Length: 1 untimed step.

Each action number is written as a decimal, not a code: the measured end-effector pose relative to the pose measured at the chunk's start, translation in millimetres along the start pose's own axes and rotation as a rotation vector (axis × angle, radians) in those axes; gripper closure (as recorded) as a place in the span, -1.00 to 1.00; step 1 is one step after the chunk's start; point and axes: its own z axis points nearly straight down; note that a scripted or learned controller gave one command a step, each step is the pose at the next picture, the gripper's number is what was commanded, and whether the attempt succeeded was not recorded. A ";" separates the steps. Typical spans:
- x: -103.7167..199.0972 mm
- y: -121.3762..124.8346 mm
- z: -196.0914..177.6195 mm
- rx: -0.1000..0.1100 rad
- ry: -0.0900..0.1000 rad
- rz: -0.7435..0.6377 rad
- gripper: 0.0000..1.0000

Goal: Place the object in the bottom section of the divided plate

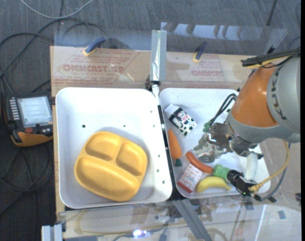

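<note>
A yellow divided plate [111, 165] lies in the left bin [77, 109], with its large section toward the bin's front edge. My gripper [208, 145] hangs low over the right bin [212, 100], just above a red sausage [198, 161]. Beside it lie an orange carrot [175, 144], a black-and-white spotted carton [182, 120], a red packet [190, 176], a yellow banana [213, 184] and a green piece [221, 171]. Nothing shows clearly between the fingers.
The grey and orange arm [263, 109] covers the right side of the right bin. A ridge between the two bins runs down the middle. Cardboard lies behind both bins, and a small screen device [30, 112] sits off the bench to the left.
</note>
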 end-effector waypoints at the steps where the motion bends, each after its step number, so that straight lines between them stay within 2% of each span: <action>1: 62.3 -17.4 -0.1 0.000 -0.002 -0.239 1.00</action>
